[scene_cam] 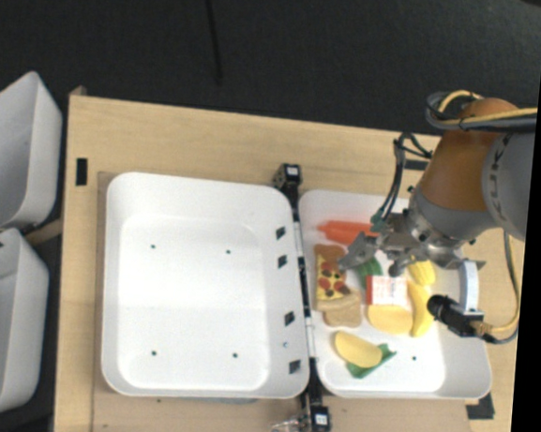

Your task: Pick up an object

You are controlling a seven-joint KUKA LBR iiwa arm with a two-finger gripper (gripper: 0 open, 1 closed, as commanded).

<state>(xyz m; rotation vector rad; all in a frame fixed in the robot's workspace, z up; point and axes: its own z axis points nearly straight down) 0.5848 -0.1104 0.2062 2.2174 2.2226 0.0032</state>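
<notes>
This looks like a robotics lab. A plain wooden worktop (211, 139) carries two white bins (198, 289) clamped side by side, with small black fixtures (287, 175) at the seam. A grey and orange industrial arm (467, 171) with loose cables reaches over toy food (362, 350). The floor around is dark carpet (267, 41).

A wooden bench (211, 144) stands on dark floor. Two white padded shapes (1, 234) sit beside it.

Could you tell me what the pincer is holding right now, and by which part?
It cannot be told: the pincer hangs low over the toys in the right bin, with nothing visibly between its fingers.
</notes>
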